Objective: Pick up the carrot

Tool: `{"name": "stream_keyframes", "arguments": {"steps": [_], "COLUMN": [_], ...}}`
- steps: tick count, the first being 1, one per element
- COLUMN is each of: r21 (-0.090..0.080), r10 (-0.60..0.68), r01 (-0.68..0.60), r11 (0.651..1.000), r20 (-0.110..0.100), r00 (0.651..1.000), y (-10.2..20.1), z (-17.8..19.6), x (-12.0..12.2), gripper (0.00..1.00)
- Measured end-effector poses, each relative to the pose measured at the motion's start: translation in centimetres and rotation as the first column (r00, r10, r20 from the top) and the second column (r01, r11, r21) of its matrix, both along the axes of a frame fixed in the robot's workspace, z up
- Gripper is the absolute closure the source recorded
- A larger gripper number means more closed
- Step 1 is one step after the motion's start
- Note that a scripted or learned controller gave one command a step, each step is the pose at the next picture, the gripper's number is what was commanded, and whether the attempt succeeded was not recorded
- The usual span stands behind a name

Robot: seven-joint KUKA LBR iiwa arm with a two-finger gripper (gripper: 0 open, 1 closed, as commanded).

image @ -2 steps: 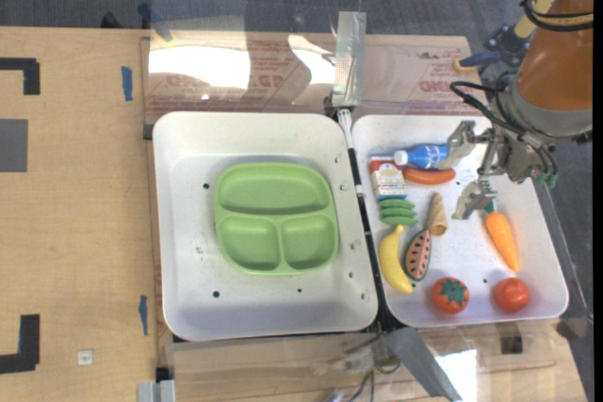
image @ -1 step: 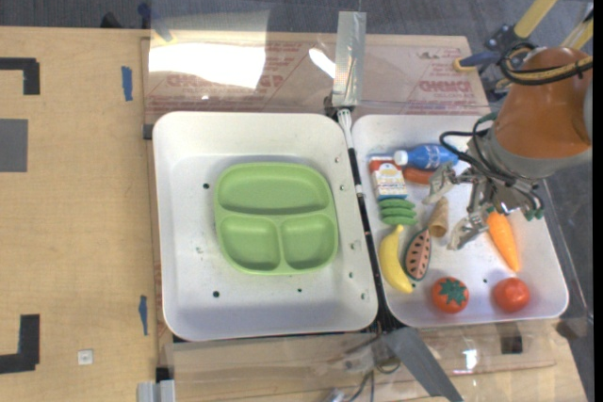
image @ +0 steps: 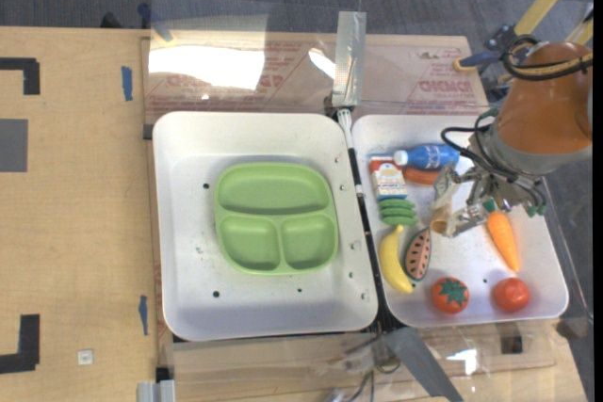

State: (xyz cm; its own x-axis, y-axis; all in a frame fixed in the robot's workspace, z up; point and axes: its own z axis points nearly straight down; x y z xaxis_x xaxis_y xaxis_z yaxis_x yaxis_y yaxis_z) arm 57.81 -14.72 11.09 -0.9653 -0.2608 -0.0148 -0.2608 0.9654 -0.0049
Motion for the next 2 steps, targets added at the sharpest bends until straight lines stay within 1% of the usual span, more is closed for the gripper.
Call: {"name": "stream_keyframes", "arguments": {"steps": [1, 2], "r21": [0.0, 0.0], "r10": [0.0, 0.139], "r01": [0.0, -0.139], "r11": [1.0, 0.99], "r20": [-0.001, -0.006], "r00": [1.0, 0.99], "y": [0.0, -4.0], "z": [-0.1, -2.1], "x": [0.0, -2.8], "gripper": [0.0, 0.0]}}
